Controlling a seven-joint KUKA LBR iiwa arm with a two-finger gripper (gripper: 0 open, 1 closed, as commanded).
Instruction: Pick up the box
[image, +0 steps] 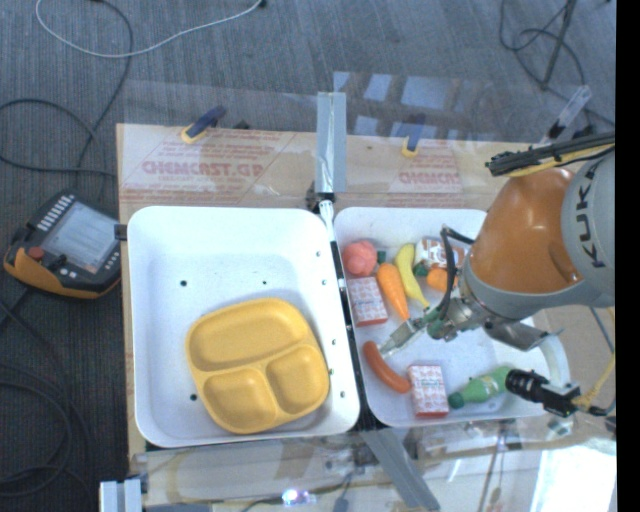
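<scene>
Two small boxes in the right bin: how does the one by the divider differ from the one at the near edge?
The box by the divider sits farther back, just below the red round fruit and beside the carrot; the near box lies between the sausage and the green bottle. The divider box touches the bin's left wall; the near box lies nearer mid-bin. Both are reddish-pink, flat and similar in size.

The grey arm (590, 240) reaches in from the right, its broad orange band (520, 235) bulging above the wrist. Below the band the wrist angles down and to the left, ending in the claw (410, 333), which points leftward and low.
</scene>
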